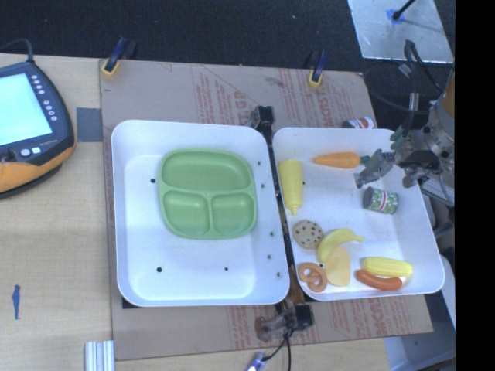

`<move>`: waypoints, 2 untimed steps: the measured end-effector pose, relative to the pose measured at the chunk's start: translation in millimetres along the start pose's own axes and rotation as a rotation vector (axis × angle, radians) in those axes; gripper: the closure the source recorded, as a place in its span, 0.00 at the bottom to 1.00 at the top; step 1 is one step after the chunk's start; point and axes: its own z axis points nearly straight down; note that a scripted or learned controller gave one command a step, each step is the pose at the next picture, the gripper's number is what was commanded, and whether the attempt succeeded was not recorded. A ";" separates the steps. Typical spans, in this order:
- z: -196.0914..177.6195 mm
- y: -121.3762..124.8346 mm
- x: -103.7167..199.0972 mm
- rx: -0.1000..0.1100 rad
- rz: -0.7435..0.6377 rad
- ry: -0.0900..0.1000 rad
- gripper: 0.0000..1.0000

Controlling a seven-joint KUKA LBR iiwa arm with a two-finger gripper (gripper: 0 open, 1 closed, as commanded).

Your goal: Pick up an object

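A pale wooden bench [54, 238] carries a brown cardboard sheet [193, 91] printed with red lettering, held at its twelve o'clock edge by two blue-and-yellow clamps [116, 56]. Beyond the bench lies dark carpeted floor [201, 14], with a grey mat [398, 18] at one o'clock. A control pendant [31, 126] with a lit screen rests at nine o'clock.

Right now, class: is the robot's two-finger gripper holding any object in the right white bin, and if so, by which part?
Nothing is held. The two-finger gripper hovers open between the orange toy carrot and the small green can.
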 end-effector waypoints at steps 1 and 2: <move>119.0 -39.4 38.3 0.005 0.001 0.001 0.00; 216.9 -40.7 3.2 0.007 0.000 0.001 0.00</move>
